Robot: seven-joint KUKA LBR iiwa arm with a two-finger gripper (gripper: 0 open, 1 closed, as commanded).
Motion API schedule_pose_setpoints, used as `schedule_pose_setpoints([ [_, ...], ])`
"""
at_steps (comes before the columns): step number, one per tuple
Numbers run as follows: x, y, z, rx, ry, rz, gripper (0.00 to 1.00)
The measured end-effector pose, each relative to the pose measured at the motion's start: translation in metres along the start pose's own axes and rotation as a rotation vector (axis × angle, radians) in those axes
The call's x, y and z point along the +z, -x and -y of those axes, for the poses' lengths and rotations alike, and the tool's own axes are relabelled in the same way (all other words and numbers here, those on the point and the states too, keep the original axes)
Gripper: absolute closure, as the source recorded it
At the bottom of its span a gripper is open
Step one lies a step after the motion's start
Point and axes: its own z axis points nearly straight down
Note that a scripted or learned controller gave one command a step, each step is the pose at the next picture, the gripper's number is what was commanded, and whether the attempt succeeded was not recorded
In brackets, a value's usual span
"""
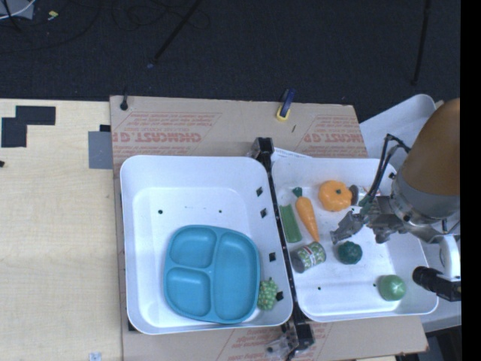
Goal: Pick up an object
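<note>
Several toys lie in the right bin (pixel 421 307); the end effector (pixel 348 230) hangs by its middle, just above a dark green ball (pixel 349 253). Its hold I cannot tell; I'd drop squarely over that ball, clear of the can (pixel 309 256).

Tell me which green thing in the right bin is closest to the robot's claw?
The dark green round one, just below the gripper. The light green ball and the green stick sit farther away.

The arm (pixel 440 164) runs off the right edge, so its upper part is cut away. The gripper (pixel 352 228) is a dark blur, and the can (pixel 309 256) label is too small to read.
</note>
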Motion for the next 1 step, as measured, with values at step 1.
schedule_pose_setpoints([
  [1, -0.0058, 0.0003, -0.0025, -0.002, 0.013, 0.002, 0.0],
])
